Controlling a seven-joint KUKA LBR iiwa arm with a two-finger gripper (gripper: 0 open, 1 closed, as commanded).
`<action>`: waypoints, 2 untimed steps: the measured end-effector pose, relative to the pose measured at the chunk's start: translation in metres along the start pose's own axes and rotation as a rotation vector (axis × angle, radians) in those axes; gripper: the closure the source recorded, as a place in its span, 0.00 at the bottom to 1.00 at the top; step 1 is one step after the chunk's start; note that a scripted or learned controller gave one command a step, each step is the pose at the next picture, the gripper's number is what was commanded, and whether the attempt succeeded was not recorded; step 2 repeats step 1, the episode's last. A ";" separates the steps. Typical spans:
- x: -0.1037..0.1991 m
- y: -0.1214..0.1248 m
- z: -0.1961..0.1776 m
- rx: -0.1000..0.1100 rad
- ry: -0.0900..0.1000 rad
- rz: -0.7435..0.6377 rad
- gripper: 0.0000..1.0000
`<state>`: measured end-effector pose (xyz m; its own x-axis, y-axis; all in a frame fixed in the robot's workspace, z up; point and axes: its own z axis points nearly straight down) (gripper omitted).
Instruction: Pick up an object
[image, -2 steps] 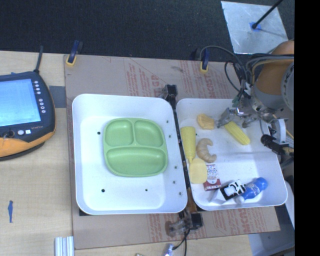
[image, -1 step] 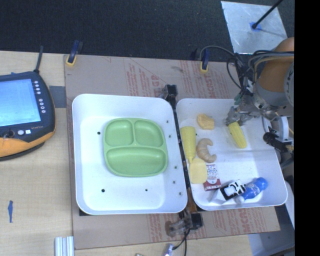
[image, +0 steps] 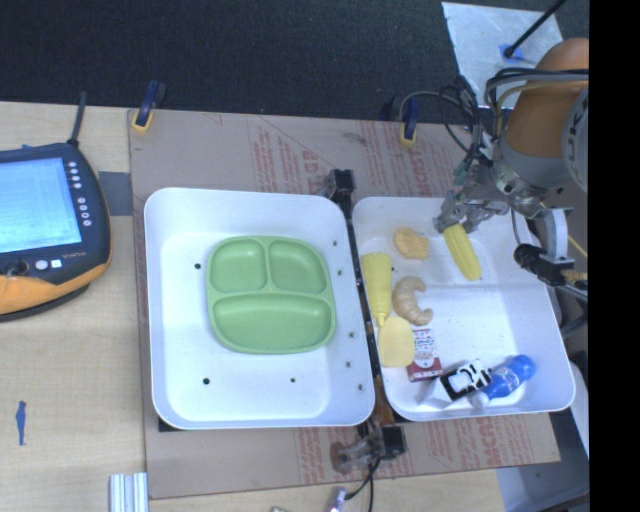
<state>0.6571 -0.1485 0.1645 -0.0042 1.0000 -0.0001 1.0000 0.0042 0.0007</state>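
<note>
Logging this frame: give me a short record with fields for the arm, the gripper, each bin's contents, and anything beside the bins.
arm: reaches in from the right, over the right bin
gripper: gripper at the upper end of the corn cob; a hold cannot be confirmed
left bin: green divided plate
right bin: corn cob, croissant, blue bottle, other small items
beside bins: tablet pendant at left

tablet controller (image: 45, 225), blue clamps (image: 147, 103), cardboard sheet (image: 250, 150)

Bright, even overhead light, soft shadows, mild glare on white bins (image: 170, 300)
</note>
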 end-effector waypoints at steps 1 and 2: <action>0.063 -0.068 -0.034 0.004 -0.002 -0.003 1.00; 0.063 -0.068 -0.034 0.004 -0.002 -0.003 1.00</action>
